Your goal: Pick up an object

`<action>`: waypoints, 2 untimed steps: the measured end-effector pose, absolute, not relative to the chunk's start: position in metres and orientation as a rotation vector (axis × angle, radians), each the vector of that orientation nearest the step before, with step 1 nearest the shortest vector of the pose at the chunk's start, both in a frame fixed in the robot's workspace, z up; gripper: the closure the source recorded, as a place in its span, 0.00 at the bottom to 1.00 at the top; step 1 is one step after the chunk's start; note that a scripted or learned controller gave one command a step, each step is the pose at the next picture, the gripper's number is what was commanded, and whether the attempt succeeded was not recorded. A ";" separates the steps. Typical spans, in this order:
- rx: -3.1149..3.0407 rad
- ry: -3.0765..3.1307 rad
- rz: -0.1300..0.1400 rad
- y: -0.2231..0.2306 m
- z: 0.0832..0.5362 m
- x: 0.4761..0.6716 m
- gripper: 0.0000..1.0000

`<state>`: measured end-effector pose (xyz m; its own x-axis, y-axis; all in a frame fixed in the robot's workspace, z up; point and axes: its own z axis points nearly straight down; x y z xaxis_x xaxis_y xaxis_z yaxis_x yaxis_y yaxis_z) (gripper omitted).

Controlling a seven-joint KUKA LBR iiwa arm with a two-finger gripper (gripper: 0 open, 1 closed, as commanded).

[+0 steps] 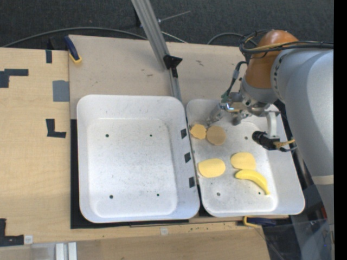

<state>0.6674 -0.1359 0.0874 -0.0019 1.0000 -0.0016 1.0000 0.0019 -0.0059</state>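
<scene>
The camera view showed the gripper (pixel 219 114) low in the right bin (pixel 287 196), just above a tan disc (pixel 216 135); its grip I couldn't make out.

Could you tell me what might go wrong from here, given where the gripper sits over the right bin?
1. The gripper sits near the right bin's back-left corner, so it could strike the rim.
2. The small yellow piece and the tan round piece touch, so a grasp may nudge both.
3. The banana lies close to the yellow oval, leaving little finger room.
</scene>
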 end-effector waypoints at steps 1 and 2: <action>-2.216 -2.223 0.008 -0.135 0.098 0.668 1.00; -2.223 -2.227 -0.006 -0.131 0.161 0.673 1.00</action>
